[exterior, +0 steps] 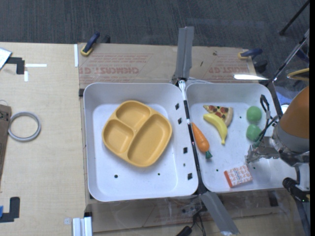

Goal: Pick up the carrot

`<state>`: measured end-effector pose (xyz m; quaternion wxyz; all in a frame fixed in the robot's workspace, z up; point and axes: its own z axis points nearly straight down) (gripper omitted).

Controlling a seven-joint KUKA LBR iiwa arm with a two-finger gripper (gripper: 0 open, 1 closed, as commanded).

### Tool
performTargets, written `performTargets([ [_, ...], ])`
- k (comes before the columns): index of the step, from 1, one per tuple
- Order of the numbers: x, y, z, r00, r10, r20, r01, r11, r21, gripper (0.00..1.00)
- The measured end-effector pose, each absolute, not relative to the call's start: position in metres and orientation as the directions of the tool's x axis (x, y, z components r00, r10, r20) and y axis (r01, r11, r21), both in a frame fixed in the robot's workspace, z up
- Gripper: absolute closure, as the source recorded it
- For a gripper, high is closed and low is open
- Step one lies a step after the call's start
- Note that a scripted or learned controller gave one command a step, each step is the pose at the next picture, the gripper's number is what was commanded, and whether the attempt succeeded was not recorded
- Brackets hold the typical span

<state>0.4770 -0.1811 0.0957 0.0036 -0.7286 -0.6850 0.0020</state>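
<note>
Yellow divided plate [137, 139] lay in left bin [93, 146], pizza slice [220, 112], banana [218, 125], two green balls [254, 114], red-and-white packet [238, 176] sat in right bin [221, 183], tape roll [23, 126] rested on surface [44, 181].

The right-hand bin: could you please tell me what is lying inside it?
Inside the right-hand bin lie the carrot, a banana, a pizza slice, two green balls and a small red-and-white packet. The arm covers the bin's right edge, so anything beneath it is hidden.
</note>
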Motion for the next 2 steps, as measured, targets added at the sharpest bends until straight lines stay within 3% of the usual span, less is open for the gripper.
performTargets([
  [1,0.5,-0.114,0.185,0.105,0.994,-0.001,0.994,-0.105,-0.004,1.0],
  [2,0.483,-0.077,0.207,0.191,0.981,-0.002,0.981,-0.192,-0.005,1.0],
])
